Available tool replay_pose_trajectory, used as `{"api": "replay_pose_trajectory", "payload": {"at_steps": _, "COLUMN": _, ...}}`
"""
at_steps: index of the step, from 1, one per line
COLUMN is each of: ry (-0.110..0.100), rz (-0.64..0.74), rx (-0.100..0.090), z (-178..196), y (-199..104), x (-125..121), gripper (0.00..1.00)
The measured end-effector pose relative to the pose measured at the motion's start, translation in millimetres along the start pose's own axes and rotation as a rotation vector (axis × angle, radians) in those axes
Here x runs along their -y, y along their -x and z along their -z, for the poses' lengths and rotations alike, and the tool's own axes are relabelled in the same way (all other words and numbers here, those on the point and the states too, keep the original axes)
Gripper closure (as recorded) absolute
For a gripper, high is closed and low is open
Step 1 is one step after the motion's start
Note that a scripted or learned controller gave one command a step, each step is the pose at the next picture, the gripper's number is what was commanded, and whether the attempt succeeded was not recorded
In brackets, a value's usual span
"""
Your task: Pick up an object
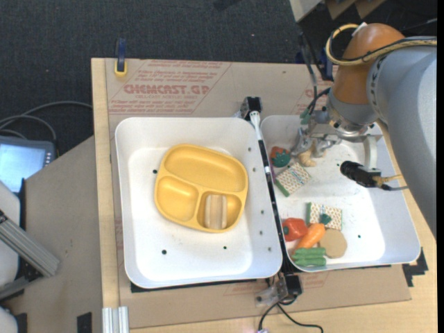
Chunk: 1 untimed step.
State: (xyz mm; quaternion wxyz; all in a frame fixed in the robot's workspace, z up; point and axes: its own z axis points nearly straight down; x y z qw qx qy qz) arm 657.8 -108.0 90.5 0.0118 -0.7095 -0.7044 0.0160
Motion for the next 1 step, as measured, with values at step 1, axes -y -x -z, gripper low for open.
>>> {"api": "replay_pose_trajectory", "payload": {"at_steps": 1, "ry": 0.045, "rz": 0.014, "rx": -0.01, "z": 99.7, "y": -72.7, "x": 45.9, "gripper": 1.0}}
